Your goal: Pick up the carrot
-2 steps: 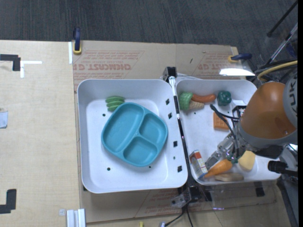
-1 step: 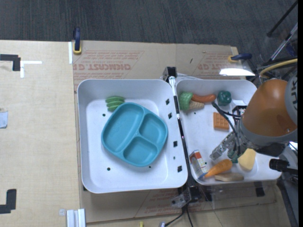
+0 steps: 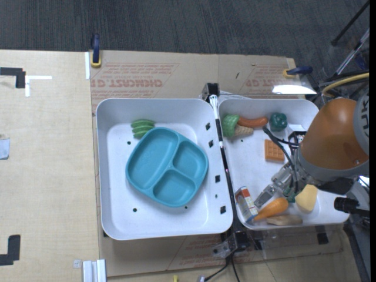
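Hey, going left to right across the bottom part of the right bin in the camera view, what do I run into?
Small red and white packet → carrot → pale yellow block. The tan piece under the carrot overlaps it, so I leave it out.

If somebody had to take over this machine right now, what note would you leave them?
Claw: low in the right bin, just above the carrot; open or shut, I cannot tell.
Carrot: lying near the right bin's front edge, beside a yellow piece and a small carton.
Left bin: holds a blue plate.
Done: arm brought down at the carrot.
Left: grip the carrot and lift it; no hold visible yet.
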Robot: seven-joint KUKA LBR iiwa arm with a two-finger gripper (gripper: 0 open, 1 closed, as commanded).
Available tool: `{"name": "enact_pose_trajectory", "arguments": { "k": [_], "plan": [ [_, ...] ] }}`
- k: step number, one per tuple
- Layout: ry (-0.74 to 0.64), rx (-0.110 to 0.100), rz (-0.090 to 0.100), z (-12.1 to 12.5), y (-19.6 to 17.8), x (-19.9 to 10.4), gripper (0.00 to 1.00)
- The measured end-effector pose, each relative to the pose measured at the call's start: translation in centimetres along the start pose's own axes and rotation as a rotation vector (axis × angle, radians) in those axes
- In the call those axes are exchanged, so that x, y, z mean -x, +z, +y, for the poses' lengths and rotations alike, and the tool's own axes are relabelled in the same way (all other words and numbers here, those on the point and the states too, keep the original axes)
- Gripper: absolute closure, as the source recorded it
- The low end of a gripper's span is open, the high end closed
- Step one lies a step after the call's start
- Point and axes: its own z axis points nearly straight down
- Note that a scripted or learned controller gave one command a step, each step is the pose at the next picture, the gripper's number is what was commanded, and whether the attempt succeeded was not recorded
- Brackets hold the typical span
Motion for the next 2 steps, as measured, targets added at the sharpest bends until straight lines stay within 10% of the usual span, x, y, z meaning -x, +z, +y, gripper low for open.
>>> {"name": "enact_pose_trajectory", "arguments": {
  "k": [1,2],
  "plan": [
    [0.006,0.003,-0.004,0.16,-0.92,0.19,1.0],
    [0.007,0.003,-0.004,0.16,-0.92,0.19,0.0]
  ]
}}
